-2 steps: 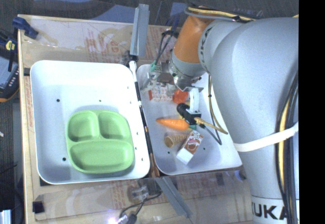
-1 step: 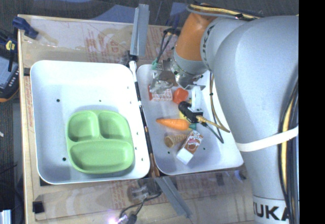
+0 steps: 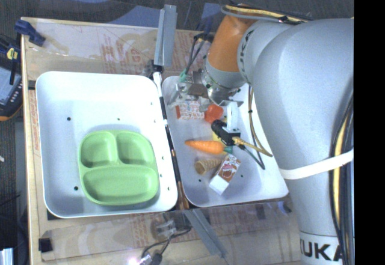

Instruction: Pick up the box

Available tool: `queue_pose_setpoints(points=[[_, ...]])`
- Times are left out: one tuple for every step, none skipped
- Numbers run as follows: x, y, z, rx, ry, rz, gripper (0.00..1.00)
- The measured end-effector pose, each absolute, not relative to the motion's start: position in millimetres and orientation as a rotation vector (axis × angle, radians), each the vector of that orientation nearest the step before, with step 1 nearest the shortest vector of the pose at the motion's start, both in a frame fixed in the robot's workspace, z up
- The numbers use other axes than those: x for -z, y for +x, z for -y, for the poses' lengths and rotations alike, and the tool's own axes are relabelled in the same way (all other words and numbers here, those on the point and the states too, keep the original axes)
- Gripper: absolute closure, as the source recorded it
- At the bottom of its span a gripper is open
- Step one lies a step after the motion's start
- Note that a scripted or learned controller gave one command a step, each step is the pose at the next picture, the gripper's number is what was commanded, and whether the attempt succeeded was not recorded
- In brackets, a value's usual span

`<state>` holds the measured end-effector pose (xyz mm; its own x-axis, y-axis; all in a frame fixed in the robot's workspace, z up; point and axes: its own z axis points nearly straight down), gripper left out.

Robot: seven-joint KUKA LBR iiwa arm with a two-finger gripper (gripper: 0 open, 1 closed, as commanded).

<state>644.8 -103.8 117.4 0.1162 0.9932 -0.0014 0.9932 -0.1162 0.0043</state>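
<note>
The box, white with red print, lies in the right bin's far left corner, directly beneath the gripper. Just beside it sits a red piece; nearer lie a carrot and a carton. A green tray fills the left bin.

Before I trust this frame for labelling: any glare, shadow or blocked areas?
Camera view: even lighting, sharp focus; soft shadow around the green tray in the left bin; the arm hides the right bin's far right side and shades its top corner.
</note>
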Motion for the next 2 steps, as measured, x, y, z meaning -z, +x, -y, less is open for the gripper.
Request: queue_pose_setpoints(points=[[-127.5,645.3,104.0,-0.007,2.344,-2.085,1.00],[-127.5,645.3,103.9,-0.006,2.343,-2.086,0.00]])
